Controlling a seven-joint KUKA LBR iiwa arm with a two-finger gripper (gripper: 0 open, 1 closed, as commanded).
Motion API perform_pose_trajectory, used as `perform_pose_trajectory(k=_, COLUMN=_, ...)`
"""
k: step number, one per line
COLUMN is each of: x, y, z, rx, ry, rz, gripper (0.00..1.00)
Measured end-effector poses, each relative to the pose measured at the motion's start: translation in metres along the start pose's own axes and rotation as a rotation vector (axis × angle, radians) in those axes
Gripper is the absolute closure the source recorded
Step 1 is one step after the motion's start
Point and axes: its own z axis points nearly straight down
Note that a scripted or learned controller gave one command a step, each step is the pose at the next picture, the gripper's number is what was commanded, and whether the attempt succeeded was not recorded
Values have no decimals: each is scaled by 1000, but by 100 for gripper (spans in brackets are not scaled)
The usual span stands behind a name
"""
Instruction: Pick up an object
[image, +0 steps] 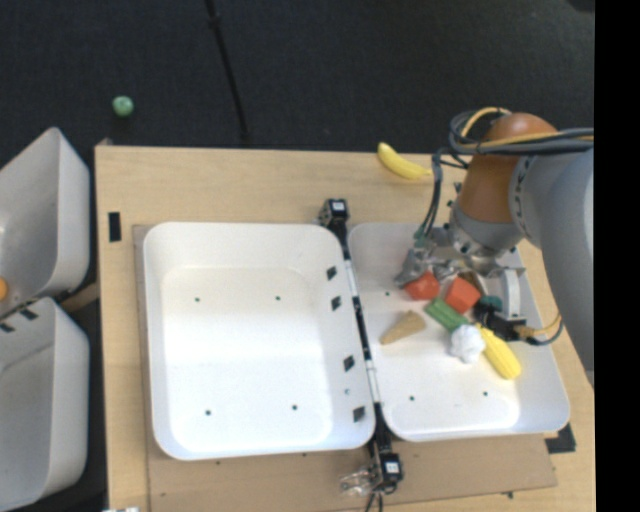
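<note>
We find the arm (520, 190) reaching in over the right bin (440, 410), with the gripper (432, 268) low among a cluster of objects at the bin's far side. Its tip sits just above or against an orange-red piece (422, 288); a second orange block (462, 296) lies just beside it. Whether the jaws are released or clenched we cannot tell; the wrist hides them. Nothing is visibly lifted.

Near these lie a green piece (443, 314), a white lump (466, 344), a yellow corn-like item (501, 355) and a tan wedge (404, 327). A banana (402, 163) rests on the bench beyond the bin. The left bin (250, 340) holds nothing we can note.

Our judgement: approach made, grasp unconfirmed. Closing, lifting and clearing the bin remain. Crowding risks a glancing or double pick.
</note>
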Motion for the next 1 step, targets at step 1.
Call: perform_pose_trajectory(k=1, x=64, y=-41, z=-82, rx=31, ry=11, rz=-7, gripper=100)
